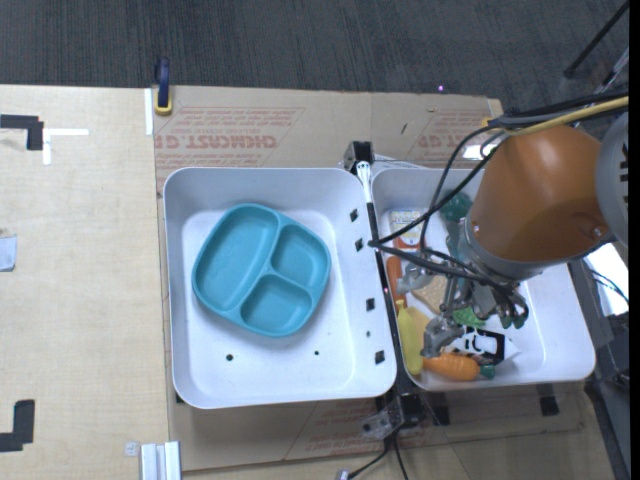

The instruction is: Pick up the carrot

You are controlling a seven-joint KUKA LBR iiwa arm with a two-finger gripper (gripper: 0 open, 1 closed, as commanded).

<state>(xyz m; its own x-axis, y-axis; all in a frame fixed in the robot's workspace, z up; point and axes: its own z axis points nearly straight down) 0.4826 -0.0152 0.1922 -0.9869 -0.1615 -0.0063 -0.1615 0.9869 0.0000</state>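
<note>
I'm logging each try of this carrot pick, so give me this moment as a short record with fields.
target: carrot, lying at the near edge of the right bin
pincer: pincer low over the right bin, just above the carrot; no carrot seen between its fingers
beside target: yellow item to the carrot's left
left bin: left bin holds a blue divided plate
carrot lifted: not yet
</note>
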